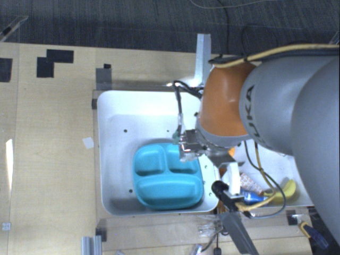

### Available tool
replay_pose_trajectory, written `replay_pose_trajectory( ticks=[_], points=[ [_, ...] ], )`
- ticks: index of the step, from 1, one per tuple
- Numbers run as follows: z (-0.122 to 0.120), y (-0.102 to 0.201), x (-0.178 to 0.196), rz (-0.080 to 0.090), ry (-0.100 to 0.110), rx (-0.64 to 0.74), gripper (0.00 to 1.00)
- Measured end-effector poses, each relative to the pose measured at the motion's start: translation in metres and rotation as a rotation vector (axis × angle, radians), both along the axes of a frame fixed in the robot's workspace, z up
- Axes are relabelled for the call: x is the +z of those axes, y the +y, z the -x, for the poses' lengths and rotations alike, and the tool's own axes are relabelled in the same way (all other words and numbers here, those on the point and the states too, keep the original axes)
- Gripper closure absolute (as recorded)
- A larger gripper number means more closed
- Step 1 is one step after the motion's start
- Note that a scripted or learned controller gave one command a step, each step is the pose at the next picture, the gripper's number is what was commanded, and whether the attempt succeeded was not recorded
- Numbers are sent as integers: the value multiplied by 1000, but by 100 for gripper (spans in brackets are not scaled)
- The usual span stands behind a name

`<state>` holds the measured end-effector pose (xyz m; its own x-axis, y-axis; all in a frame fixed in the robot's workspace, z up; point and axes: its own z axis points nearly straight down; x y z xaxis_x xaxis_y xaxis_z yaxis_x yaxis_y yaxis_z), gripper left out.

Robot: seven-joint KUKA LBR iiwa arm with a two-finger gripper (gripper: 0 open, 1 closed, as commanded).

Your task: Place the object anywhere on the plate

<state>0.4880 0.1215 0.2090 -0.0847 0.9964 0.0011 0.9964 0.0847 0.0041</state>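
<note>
A blue divided plate point(164, 179) lies in the front part of the left white bin point(114, 142). My gripper point(186, 149) hangs over the plate's far right compartment, below the orange band of the arm. Its metal tip stands just above or on the plate's rim. A small greenish bit point(175, 137) shows at the gripper's left side; what it is I cannot tell. The arm hides most of the right bin.
In the right bin, by the arm's lower edge, lie a yellow banana-like thing point(287, 189), a blue and white tube point(252, 197) and a speckled pinkish object point(247, 182). The bulky grey arm covers the right half of the view.
</note>
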Motion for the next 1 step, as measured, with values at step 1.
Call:
replay_pose_trajectory(
  ticks=[1],
  points=[
    [0, -33, 1, 1, -1, 271, 100]
  ],
)
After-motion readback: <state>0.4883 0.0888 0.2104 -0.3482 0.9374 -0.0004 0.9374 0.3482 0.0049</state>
